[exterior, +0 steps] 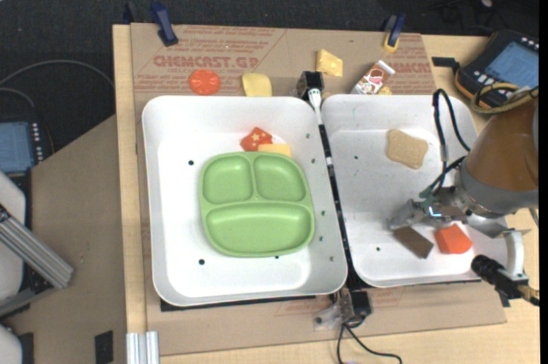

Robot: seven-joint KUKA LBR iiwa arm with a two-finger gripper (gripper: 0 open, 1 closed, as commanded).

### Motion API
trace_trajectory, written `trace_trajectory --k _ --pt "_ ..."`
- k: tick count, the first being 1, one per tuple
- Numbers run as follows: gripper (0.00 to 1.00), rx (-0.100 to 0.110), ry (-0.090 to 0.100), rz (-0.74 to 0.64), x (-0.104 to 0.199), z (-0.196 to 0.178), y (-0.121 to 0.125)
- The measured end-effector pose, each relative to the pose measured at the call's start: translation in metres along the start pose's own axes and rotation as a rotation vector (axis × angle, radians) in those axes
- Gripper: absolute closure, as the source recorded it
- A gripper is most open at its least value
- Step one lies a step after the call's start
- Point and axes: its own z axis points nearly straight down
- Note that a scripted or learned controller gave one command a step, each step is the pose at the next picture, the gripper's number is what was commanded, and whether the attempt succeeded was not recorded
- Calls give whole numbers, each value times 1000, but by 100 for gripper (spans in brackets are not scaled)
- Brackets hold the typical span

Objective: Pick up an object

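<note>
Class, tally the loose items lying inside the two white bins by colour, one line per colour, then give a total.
Green: 1, the divided tray
Red: 1, small piece
Yellow: 1, small piece
Tan: 1, bread-like block
Brown: 1, flat block
Orange: 1, block
Total: 6

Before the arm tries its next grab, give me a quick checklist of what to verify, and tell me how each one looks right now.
1. Gripper over the right bin: ok, it is low in the bin's lower right part.
2. A target close by: ok, the brown block and the orange block lie just beside it.
3. Object actually gripped: cannot tell, the wrist hides the contact.
4. Neighbours crowding the target: not ok, the two blocks lie close together, perhaps touching.
5. Tan piece out of the way: ok, it lies apart, higher in the same bin.
6. Green divided tray uninvolved: ok, it sits in the left bin.
</note>
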Motion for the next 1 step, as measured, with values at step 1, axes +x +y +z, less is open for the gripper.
trace_trajectory --k 1 --pt "100 -13 -8 1 -4 -11 6"
